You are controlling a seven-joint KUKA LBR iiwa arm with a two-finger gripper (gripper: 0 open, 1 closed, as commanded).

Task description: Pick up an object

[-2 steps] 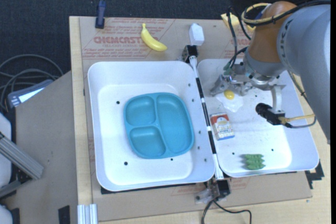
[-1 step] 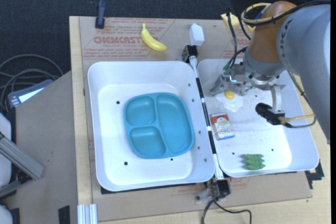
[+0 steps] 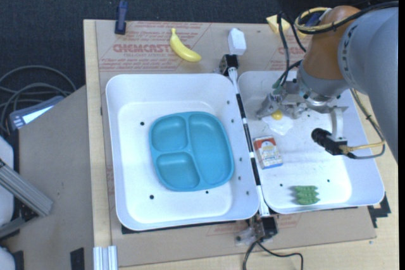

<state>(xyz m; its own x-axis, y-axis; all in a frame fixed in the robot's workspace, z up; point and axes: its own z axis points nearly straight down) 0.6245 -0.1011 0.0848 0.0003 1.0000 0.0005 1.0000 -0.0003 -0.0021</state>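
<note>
Claw hangs low in the right bin, its state unclear, over a small yellow object; likely light, best pinched across.

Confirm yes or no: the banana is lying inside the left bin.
No. The banana lies on the cardboard outside the bins, beyond the far rim of the left bin, which holds the blue divided plate.

Bright, even overhead light; the two shallow white plastic bins glare slightly, shadows soft, grey arm blurred at three o'clock.
</note>
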